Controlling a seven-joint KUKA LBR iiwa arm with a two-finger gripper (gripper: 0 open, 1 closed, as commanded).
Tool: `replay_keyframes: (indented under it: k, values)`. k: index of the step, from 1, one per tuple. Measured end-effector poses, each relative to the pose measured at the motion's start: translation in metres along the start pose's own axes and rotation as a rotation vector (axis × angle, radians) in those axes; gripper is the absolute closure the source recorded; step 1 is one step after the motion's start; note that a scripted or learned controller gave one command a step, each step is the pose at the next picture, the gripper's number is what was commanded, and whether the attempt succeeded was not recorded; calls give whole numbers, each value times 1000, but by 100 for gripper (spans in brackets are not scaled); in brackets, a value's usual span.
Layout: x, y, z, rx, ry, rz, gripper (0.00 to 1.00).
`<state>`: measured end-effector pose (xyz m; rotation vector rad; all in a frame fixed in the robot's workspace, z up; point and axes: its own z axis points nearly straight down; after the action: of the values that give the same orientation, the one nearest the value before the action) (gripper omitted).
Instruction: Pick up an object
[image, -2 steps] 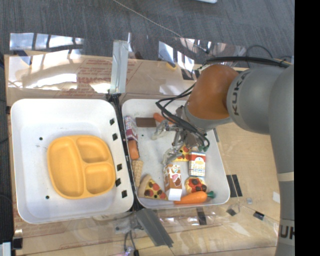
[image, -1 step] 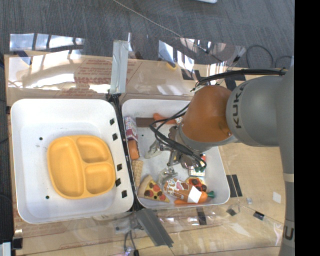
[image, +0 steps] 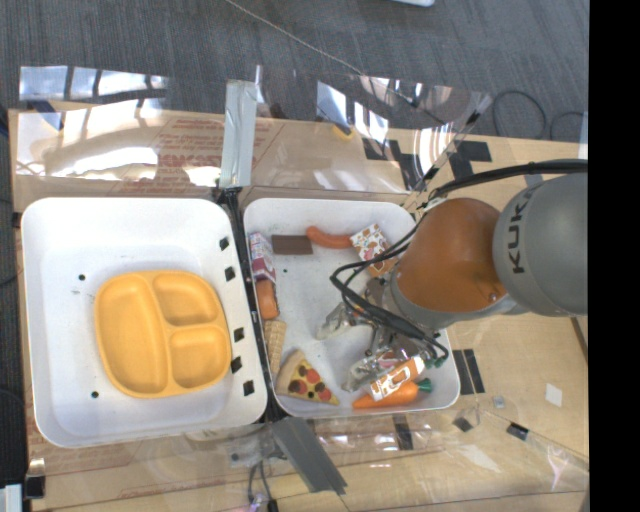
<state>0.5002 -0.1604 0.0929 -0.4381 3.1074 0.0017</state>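
So the arm (image: 520, 250) comes in from the right and hangs low over the right bin (image: 330, 215), orange band sitting right above the wrist. The gripper (image: 372, 345) is down in the lower right part of that bin, in the middle of the toy food, with black cables looping around it. Honestly I can't tell if the fingers are wide or closed, the wrist and cables cover too much, and nothing is clearly pinched between them. Just below it lies a carrot (image: 392, 396) with a small bottle (image: 392, 377) touching it, and a pizza slice (image: 305, 380) near the bottom left corner. Up top there's a hot dog sausage (image: 328, 238), a brown block (image: 291, 244) and a patterned packet (image: 369, 241). The left bin (image: 60, 240) holds a yellow divided plate (image: 160, 333), flat in the middle.
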Motion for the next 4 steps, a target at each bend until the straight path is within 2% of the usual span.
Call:
replay_keyframes:
  k: [1, 2, 3, 4]
  values:
    - [-55, -57, -1, 1, -2, 121, 0]
    - [-99, -79, -1, 4, -3, 119, 0]
    - [-59, -66, -2, 2, -2, 262, 0]
    - [-71, -63, -2, 4, -5, 229, 0]
